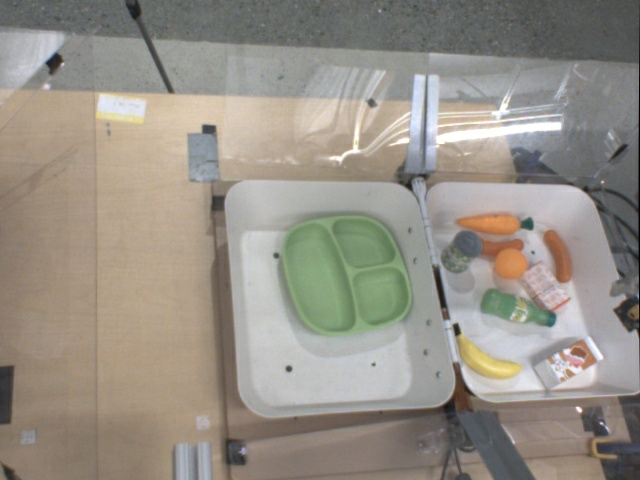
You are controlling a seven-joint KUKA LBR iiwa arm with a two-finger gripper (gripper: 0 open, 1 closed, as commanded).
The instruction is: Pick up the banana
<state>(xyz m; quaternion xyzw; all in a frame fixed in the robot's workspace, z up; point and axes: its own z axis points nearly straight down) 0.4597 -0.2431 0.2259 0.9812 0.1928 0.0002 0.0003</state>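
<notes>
The yellow banana point(487, 360) lies near the front left corner of the right bin point(590, 203), curved, with one end close to the bin's left wall. A green bottle point(516, 309) lies just behind it and a small red and white carton point(568, 361) lies to its right.
The left bin point(250, 298) holds a green three-compartment plate point(347, 273). In the right bin also lie a carrot point(492, 224), an orange point(510, 264), a sausage point(558, 255), a grey can point(460, 251) and a red and white packet point(545, 287).
</notes>
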